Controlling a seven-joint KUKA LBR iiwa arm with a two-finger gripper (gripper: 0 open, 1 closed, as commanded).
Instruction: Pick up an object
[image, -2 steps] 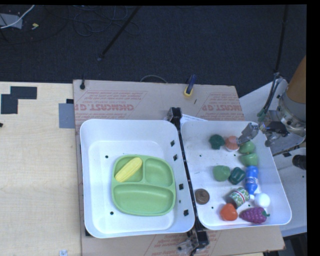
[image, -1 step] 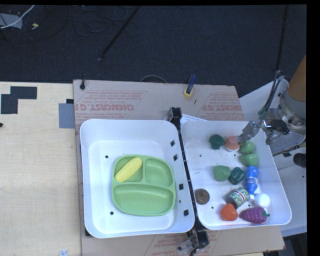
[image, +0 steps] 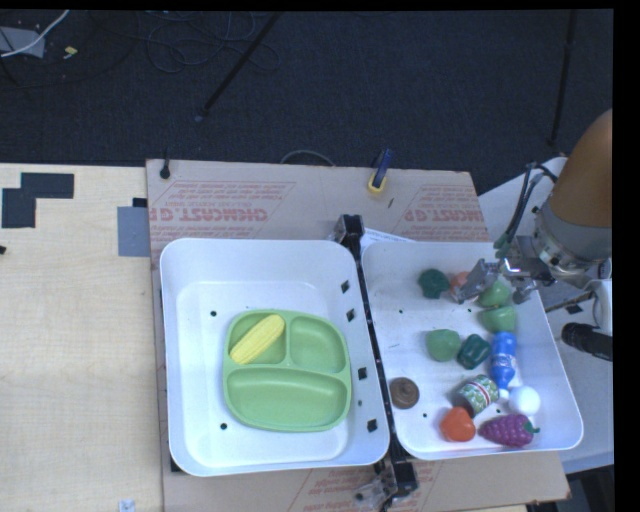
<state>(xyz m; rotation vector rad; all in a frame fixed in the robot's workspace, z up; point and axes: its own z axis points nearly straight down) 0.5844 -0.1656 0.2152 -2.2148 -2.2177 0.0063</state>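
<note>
Two white bins sat side by side on the surface. The left bin held a green plate with three parts. A yellow toy corn lay in the part at 10 o'clock on the plate.

The right bin held many small toys. A dark green toy lay near 11 o'clock in that bin. A light green toy and a dark green block sat close together near the middle. A blue and white bottle lay just beside them. A brown disc lay at 8 o'clock. A small can, an orange ball, a white ball and purple grapes were bunched near 5 o'clock.

The gripper was low over the bin at about 1 o'clock. It was right by a green pepper toy. I could not tell if the gripper was open or closed, or if it held a toy.
</note>
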